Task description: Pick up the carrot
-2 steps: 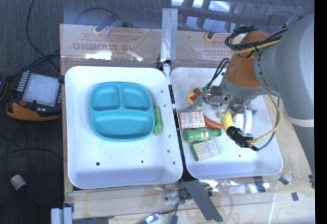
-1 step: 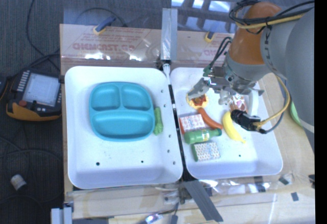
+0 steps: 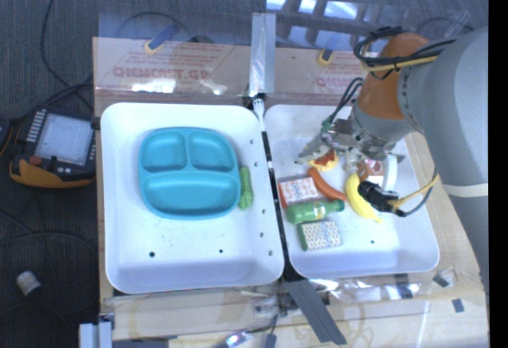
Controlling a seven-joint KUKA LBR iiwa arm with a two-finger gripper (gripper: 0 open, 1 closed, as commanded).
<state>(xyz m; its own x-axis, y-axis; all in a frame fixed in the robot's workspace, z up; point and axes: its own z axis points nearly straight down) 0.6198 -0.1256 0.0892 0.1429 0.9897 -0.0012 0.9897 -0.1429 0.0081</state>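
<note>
The carrot [image 3: 326, 183] is a slim orange piece, slightly curved, lying at a slant in the right bin [image 3: 413, 247], its upper end near the gripper [image 3: 337, 149] and its lower end pointing toward the banana [image 3: 361, 197]. It rests just above the green bottle [image 3: 313, 211] and beside the red-and-white box [image 3: 298, 191]. The gripper hangs low over the bin's upper middle, just above the carrot; whether its fingers are spread or closed cannot be told. A patterned box [image 3: 321, 236] lies below the bottle. In the left bin [image 3: 127, 259] sit 1 blue divided plate [image 3: 189, 172] and a green vegetable [image 3: 246, 187] at its right edge.
</note>
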